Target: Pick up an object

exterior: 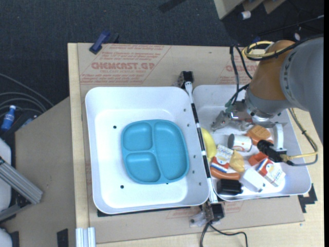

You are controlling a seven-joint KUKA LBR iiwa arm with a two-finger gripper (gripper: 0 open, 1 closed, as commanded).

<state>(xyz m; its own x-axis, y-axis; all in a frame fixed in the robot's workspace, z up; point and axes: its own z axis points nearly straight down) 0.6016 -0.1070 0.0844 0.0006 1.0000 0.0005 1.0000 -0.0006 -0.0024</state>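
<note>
The right bin [212, 95] holds a heap of small items: a yellow banana [207, 142] by its left wall, a white cylinder with a dark end [240, 142], an orange piece [259, 133], a red, white and blue carton [222, 156], a yellow wedge [237, 162], a red sausage shape [226, 173], a black block [230, 187] and a white block [251, 180]. My gripper [227, 117] hangs low over the bin's upper middle, just above the white cylinder and to the right of the banana. Nothing visibly hangs from it.
A blue divided plate [154, 151] lies in the left bin [100, 138]. A red and white carton [271, 171] sits at the right bin's lower right. The grey arm [288, 76] covers that bin's upper right. A blue clip [101, 41] lies on the cardboard behind the bins.
</note>
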